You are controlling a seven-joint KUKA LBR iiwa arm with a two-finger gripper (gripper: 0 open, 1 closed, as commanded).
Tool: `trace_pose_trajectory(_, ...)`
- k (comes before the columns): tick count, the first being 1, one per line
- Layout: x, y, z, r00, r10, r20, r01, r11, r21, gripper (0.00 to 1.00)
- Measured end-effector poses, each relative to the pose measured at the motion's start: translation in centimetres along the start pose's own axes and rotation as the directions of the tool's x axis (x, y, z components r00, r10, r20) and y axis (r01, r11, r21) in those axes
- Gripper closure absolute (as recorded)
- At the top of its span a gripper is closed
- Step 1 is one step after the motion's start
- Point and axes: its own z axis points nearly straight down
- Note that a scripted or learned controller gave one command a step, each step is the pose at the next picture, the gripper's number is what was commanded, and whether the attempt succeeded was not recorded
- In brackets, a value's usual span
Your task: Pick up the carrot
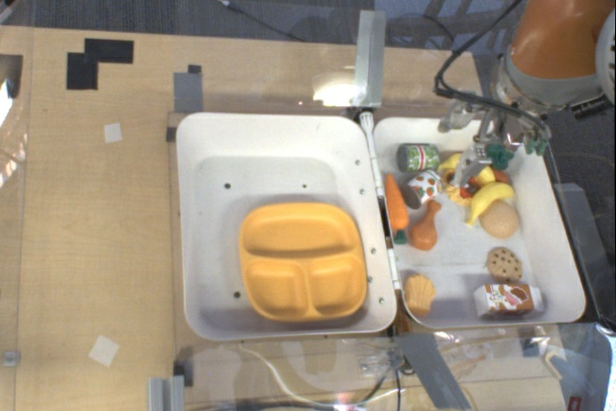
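No text can be read anywhere. The can (pixel 418 157) in the right bin (pixel 568 284) wears a green and white label, and the carton (pixel 505 299) near that bin's front has a red and white printed face, but the lettering on both is too small and blurred to make out.

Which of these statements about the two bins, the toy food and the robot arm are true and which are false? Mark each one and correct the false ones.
1. The carrot lies in the right bin, close to its left wall. True.
2. The yellow divided tray sits in the right bin. False: it sits in the left bin.
3. The gripper is above the far part of the right bin. True.
4. The carrot is held by the gripper. False: it lies apart from the gripper.
5. The cookie lies nearer the camera than the banana. True.
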Motion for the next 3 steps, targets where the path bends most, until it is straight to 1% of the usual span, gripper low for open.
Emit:
trace_pose_trajectory(1, 5.1, -3.4, 11.3, 0.999, 0.051, -0.007, -0.051, 0.999, 0.0, 0.0)
trace_pose_trajectory(2, 4.5, -3.1, 9.8, 0.999, 0.042, 0.009, -0.042, 0.999, 0.002, 1.0)
trace_pose_trajectory(3, 10.0, -6.7, 11.6, 0.989, -0.149, 0.009, 0.149, 0.989, 0.004, 1.0)
